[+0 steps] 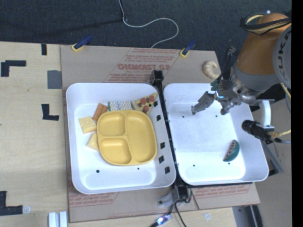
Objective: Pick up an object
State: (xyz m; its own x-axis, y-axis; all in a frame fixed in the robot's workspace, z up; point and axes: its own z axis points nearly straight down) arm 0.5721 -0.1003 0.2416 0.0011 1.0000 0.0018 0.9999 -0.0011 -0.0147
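The tool [213,102] hangs over the back half of the right bin [208,174], its two dark fingers [200,104] spread apart with nothing between them, one reaching toward the bin's middle and the other nearer the right wall. The grey arm [260,51] with its orange band leans in from the worktop's right edge, angled down as if lining up for a descent. The nearest candidate for the pick, a small watermelon-slice toy [231,151], lies flat in the same bin's front right corner, well apart from the tool and tucked close to the wall, which could crowd a grasp. In the left bin [80,174] a yellow divided plate [127,137] sits in the middle, with several small food toys [88,124] wedged along its back and left sides, partly under its rim, so they look harder to reach. A pale round object [211,69] rests on the cardboard [137,65] just behind the right bin's back edge. The pick looks not yet begun.
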